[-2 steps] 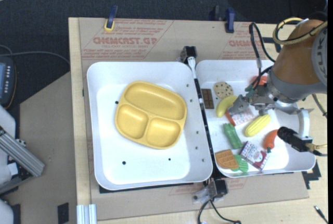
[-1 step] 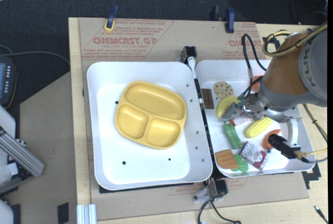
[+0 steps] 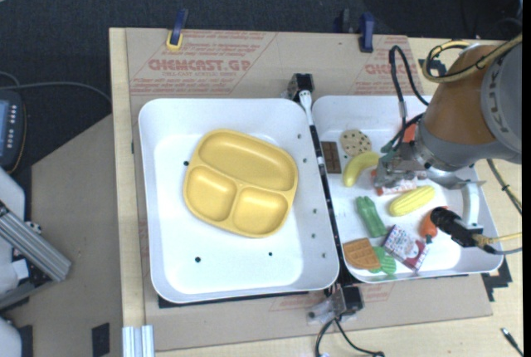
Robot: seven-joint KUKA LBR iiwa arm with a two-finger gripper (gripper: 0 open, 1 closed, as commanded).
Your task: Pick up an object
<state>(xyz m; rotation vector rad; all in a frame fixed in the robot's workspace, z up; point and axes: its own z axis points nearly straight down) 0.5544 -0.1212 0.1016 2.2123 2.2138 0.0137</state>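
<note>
The right bin [image 3: 332, 110] holds several toy foods. A yellow banana [image 3: 358, 168] lies near its middle, with a yellow corn cob [image 3: 411, 200] to the right. A green pickle [image 3: 371, 215] lies below the banana. A spotted cookie [image 3: 355, 139] and a brown chocolate bar [image 3: 330, 156] sit at the upper left. At the front are a slice of toast [image 3: 361, 253], a pink packet [image 3: 402, 246] and a small orange piece [image 3: 427, 224]. My gripper [image 3: 392, 174] is low in the bin between the banana and the corn cob, just above the corn.
The left bin [image 3: 158, 181] holds a yellow divided plate [image 3: 241, 182]. The grey arm with its orange band [image 3: 465, 98] reaches in over the right bin's far right side. Blue and yellow clamps hold the cardboard at the back edge.
</note>
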